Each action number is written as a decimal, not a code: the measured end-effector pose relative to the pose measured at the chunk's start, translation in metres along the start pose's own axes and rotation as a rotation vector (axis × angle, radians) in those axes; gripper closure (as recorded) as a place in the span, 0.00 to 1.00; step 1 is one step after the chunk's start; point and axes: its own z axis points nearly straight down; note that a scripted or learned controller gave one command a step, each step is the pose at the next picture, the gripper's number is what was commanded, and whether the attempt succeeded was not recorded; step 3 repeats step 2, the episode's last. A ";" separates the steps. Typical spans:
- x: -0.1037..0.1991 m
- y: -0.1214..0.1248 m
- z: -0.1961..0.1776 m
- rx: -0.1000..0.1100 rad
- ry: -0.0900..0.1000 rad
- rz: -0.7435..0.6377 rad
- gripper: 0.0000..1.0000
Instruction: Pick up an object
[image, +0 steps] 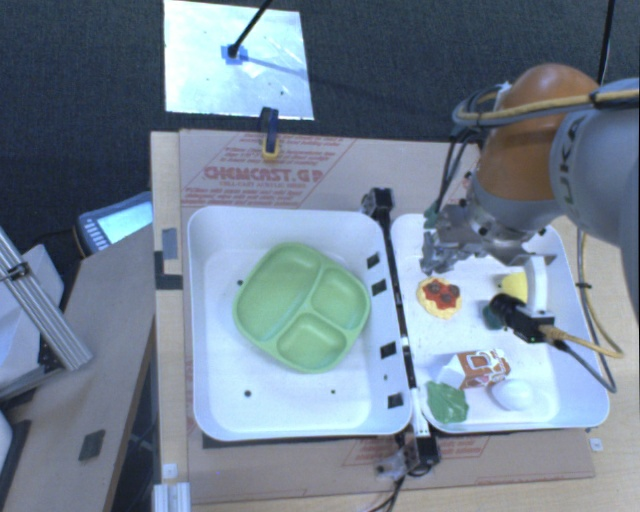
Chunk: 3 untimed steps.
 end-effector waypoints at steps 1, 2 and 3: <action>0.055 0.023 0.010 0.001 -0.001 0.001 1.00; 0.116 0.033 0.018 0.002 0.000 0.001 1.00; 0.116 0.033 0.018 0.002 0.000 0.001 1.00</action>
